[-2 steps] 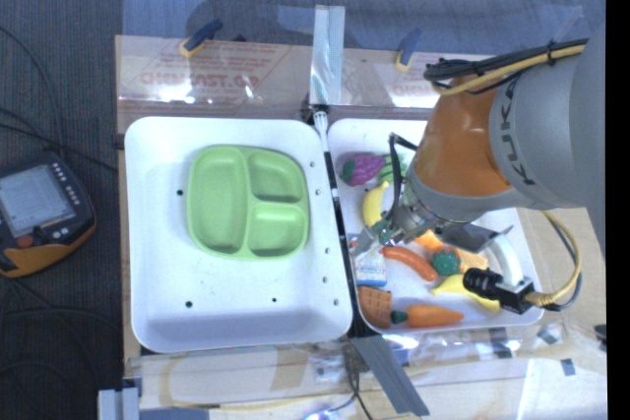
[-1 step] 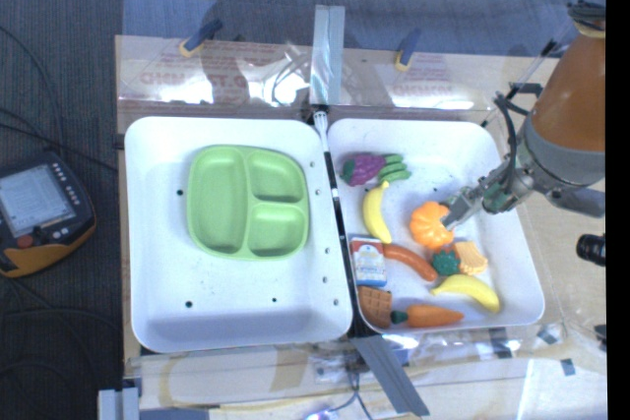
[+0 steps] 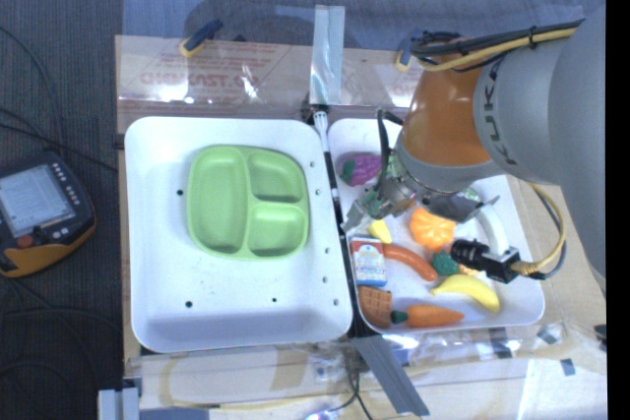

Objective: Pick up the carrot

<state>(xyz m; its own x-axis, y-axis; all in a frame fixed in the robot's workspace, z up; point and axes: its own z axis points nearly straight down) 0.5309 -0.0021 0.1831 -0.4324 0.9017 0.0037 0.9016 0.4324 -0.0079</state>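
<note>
The carrot (image 3: 431,316), orange with a green top at its left end, lies along the front edge of the right bin (image 3: 522,310). My gripper (image 3: 380,202) hangs low over the left-middle part of that bin, under the grey and orange wrist (image 3: 448,128). It is well behind the carrot, with a small carton (image 3: 368,263) and a red-orange pepper-like piece (image 3: 408,261) lying between them. Nothing shows as held by the gripper.
The right bin also holds a purple toy (image 3: 361,166), an orange fruit (image 3: 431,228), a banana (image 3: 469,289), a waffle-like piece (image 3: 373,299) and a small yellow piece (image 3: 380,231). A green divided plate (image 3: 247,200) sits in the left bin (image 3: 157,310). A black cable plug (image 3: 482,257) hangs off the arm.
</note>
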